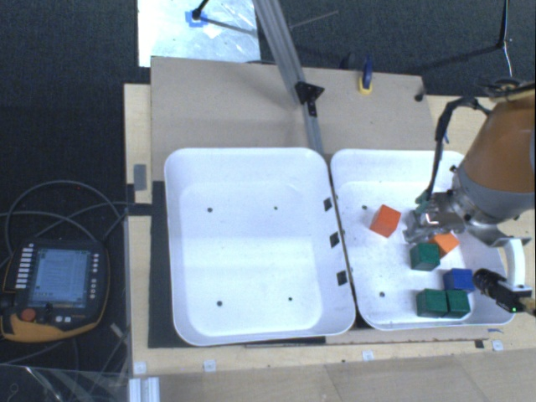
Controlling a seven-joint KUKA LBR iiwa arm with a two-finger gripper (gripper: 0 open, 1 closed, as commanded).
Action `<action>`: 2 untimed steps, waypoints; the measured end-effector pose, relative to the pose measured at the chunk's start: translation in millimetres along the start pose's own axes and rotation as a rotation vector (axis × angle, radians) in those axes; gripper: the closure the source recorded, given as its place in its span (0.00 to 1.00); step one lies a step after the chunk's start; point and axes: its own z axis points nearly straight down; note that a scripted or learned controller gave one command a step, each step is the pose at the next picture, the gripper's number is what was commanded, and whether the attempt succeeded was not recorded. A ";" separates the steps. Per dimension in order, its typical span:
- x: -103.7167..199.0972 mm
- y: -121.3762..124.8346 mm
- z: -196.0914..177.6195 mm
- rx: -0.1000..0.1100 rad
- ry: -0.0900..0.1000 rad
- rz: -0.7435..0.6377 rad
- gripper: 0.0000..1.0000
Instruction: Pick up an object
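Note:
The right bin [360, 174] holds several blocks. An orange block [385, 221] lies near its middle. A dark green block [425, 256] and a small orange block [447, 243] lie just under my gripper [425, 227], which hangs low over the bin's right half. A blue block [458, 279] and two green blocks [434, 302] [458, 303] sit at the bin's near right corner. The arm's grey and orange wrist [502, 166] covers the bin's far right part. No block can be seen lifted off the bin floor.
The left bin [247, 241] stands beside the right one, with a shared raised rim [335, 233] between them. A slanted metal pole [285, 40] crosses the bench behind the bins. A teach pendant [54, 287] lies off the bench to the left.

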 end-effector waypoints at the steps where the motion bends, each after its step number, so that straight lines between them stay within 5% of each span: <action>1: 46.7 34.1 -11.3 -0.001 0.002 -0.007 1.00; 2: 94.5 69.1 -19.5 -0.001 0.003 -0.007 1.00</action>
